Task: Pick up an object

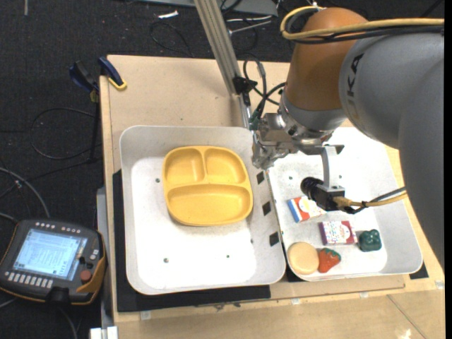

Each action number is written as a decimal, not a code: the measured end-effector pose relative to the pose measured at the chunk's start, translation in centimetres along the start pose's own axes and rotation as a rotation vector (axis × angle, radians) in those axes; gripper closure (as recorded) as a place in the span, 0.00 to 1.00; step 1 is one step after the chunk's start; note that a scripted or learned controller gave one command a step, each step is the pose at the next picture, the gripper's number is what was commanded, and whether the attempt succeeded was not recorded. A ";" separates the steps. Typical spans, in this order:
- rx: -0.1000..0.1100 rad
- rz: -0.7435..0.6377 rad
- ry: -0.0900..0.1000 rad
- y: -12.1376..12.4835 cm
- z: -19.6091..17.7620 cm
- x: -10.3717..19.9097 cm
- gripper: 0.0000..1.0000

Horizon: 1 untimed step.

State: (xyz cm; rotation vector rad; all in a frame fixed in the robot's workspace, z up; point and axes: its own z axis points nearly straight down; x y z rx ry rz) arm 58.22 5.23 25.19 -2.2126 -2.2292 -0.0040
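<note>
- The pincer [263, 152] hangs over the seam where the two bins meet, at the far side of the right bin's left rim. Its body hides the tips, so I cannot tell whether it is open or closed, and nothing can be seen in its hold.
- The grey arm [395, 83], with its orange band above the wrist, comes in from the right and covers the far part of the right bin [367, 179].
- Nearest the pincer on the right-bin side is a small red, white and blue carton [304, 208], which lies flat near the bin's left wall.
- Just beyond it toward the near edge is a pink box [336, 232]. A dark green toy [369, 241] sits just beside the box on its right.
- At the near edge of the same bin a round tan piece [304, 258] touches a red strawberry-shaped toy [328, 260].
- On the other side of the seam, in the left bin [134, 217], a yellow divided plate [208, 186] lies right way up in the far half, close to the right wall and near the pincer.
- Both bins rest on the tan surface [169, 90], and a blue and yellow clamp [99, 73] grips its far-left corner.
- A pale metal strut [215, 30] slants down from the top toward the pincer.
- On the floor at the lower left lies a teach pendant [49, 256] with a lit screen.
</note>
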 end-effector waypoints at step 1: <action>0.001 0.000 -0.002 1.7 1.7 4.4 1.00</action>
